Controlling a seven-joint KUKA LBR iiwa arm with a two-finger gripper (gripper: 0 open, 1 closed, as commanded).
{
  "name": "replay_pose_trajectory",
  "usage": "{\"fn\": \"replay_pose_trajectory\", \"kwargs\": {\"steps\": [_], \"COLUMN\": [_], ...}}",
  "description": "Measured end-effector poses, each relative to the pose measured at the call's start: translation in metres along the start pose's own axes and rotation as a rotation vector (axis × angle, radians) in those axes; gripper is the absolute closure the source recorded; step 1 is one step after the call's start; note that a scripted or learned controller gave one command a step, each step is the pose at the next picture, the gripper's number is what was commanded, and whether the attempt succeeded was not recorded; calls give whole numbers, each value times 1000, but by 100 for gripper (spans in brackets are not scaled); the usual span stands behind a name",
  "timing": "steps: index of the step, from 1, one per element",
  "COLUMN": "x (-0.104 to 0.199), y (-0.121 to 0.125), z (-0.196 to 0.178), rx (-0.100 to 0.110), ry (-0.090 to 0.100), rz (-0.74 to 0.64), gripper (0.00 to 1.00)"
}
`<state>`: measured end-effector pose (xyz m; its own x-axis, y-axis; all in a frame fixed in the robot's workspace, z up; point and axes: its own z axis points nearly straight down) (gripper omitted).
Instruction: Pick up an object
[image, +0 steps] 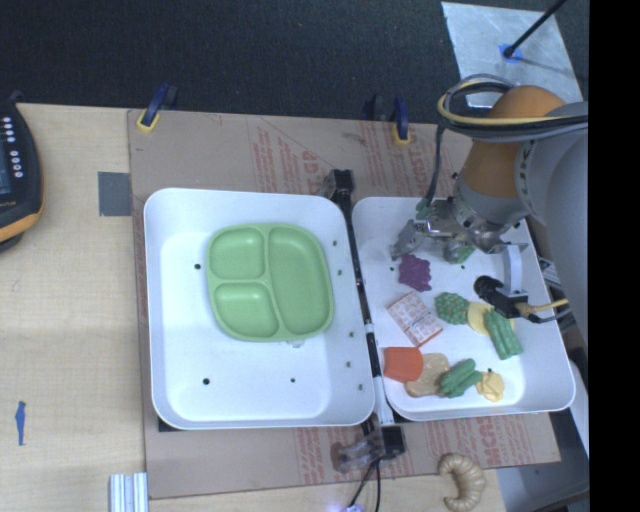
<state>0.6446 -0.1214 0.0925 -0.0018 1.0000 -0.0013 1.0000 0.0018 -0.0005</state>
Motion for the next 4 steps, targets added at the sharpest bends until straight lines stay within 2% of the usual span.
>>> {"fn": "replay_pose_trajectory", "kwargs": {"steps": [1, 2, 3, 4], "x": [28, 18, -39, 28], "y": [-48, -18, -8, -65], "z": [1, 0, 0, 0], "rx": [8, -1, 0, 5], "ry": [2, 1, -2, 4], "rz": [-2, -4, 2, -7], "gripper": [0, 0, 0, 0]}}
